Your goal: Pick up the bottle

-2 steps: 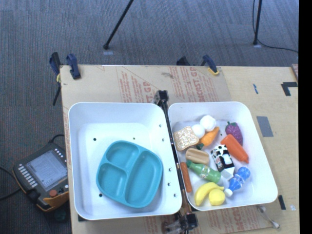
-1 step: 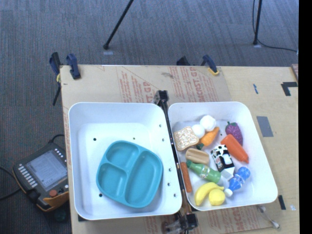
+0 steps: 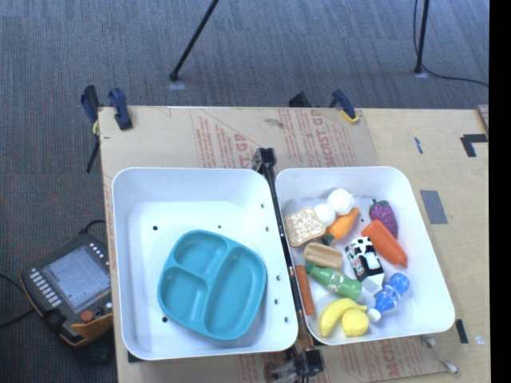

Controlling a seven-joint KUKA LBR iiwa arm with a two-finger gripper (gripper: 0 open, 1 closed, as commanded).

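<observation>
Grey carpet (image 3: 96,38) lay around the brown surface (image 3: 239,134), and whether the pincer was apart or together could not be told. The green bottle (image 3: 335,278) lay on its side in the right bin (image 3: 425,214), in the lower middle of the heap of toy food, its neck pointing toward the divider between the two bins. Touching the bottle from above was a tan bun (image 3: 322,254), and just above that sat a speckled cracker (image 3: 304,226). Right of the bottle stood a black-and-white cow-patterned carton (image 3: 363,258), with a large carrot (image 3: 386,244) and a purple fruit (image 3: 383,215) beyond it. Farther above the bottle lay a small carrot (image 3: 343,223) and two white balls (image 3: 341,200). Below the bottle were a banana (image 3: 335,313) and a lemon (image 3: 356,322), both close to it, and to its lower right two blue pieces (image 3: 397,283). Left of the bottle, along the bin wall, lay a reddish sausage (image 3: 304,290). Well left of the bottle, the left bin (image 3: 120,214) held a teal divided plate (image 3: 212,284). Far above the bottle, blue clamps (image 3: 120,106) gripped the surface's far edge. Farthest left of the bottle, a control pendant (image 3: 72,282) rested on the carpet.
</observation>
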